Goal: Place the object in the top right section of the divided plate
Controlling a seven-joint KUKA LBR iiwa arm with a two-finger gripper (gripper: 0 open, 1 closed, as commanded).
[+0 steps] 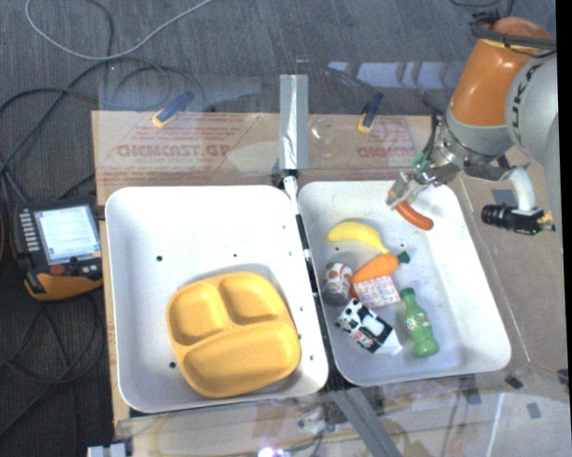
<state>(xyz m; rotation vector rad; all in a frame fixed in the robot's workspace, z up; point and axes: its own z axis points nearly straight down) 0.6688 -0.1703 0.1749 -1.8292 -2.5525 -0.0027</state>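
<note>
A yellow divided plate [236, 358] lies in the left bin [146, 237], toward its front. Its top right section [254, 297] holds nothing. My gripper [408, 192] hangs over the far part of the right bin [476, 291], under the orange wrist band. A small red sausage [416, 215] sits between the fingertips, tilted down to the right, and looks lifted off the bin floor. The gripper is shut on it.
In the right bin lie a banana [355, 234], a carrot [377, 266], a small can [337, 282], a pink packet [377, 291], a green bottle [418, 323] and a black-and-white box [366, 329]. A raised divider [306, 260] separates the bins.
</note>
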